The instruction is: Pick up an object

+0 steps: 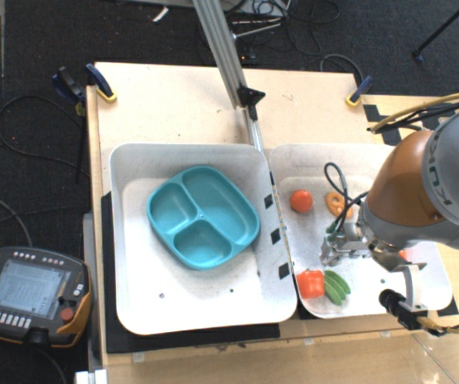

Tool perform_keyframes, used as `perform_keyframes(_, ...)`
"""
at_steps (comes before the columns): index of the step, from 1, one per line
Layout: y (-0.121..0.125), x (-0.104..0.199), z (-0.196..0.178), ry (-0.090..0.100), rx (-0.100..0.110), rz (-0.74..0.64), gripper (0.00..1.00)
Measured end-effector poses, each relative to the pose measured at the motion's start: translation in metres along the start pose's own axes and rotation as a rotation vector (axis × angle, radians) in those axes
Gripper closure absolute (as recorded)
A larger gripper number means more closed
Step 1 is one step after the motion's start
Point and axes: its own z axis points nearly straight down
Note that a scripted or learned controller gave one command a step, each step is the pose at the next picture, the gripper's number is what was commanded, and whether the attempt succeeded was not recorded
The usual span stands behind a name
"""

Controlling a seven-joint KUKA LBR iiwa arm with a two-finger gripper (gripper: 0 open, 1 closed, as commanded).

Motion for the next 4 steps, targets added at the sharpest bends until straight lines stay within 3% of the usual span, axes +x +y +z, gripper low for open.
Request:
perform_keyframes(1, 0.071, -0.03, -0.006, -0.003, -0.003, -0.001, 1.0)
perform_keyframes(2, 0.067, -0.029, -0.005, 0.0, 0.004, -0.001, 0.0)
perform_keyframes(3, 0.023, -0.004, 0.02, -0.001, 0.0, 0.004, 0.0)
perform_keyframes(4, -0.001, 0.001, 0.019, -0.001, 0.0, 0.003, 0.0)
